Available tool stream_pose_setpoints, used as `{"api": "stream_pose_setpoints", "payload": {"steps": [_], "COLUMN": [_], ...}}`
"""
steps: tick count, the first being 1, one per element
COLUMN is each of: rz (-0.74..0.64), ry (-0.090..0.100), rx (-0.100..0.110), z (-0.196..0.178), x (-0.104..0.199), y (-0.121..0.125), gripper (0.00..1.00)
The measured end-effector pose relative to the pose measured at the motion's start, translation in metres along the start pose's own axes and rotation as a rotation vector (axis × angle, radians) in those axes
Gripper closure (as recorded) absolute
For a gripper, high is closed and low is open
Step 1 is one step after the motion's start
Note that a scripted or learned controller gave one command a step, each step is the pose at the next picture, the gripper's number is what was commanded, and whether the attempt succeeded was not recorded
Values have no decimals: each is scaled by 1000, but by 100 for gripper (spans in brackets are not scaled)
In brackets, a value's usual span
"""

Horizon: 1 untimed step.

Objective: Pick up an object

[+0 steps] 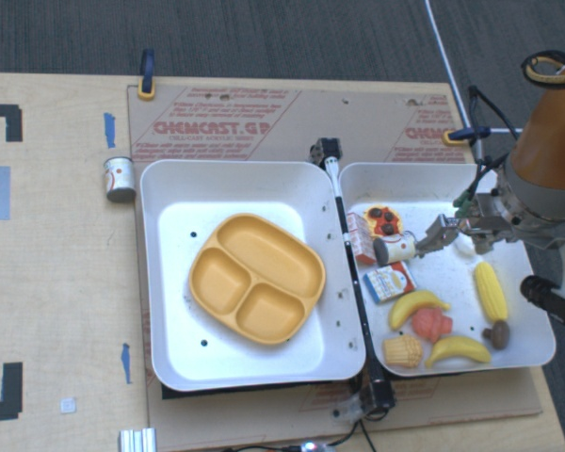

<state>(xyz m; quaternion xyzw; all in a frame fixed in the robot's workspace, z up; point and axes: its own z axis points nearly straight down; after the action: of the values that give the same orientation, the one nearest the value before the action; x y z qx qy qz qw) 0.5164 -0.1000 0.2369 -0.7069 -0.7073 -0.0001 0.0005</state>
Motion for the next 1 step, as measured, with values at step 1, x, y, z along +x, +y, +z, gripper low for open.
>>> {"api": "stream_pose_setpoints", "payload": {"steps": [1], "rz": [1], "ry": [0], "rx": [0], "z": [131], "x": [0], "y": [-16], "gripper": [0]}}
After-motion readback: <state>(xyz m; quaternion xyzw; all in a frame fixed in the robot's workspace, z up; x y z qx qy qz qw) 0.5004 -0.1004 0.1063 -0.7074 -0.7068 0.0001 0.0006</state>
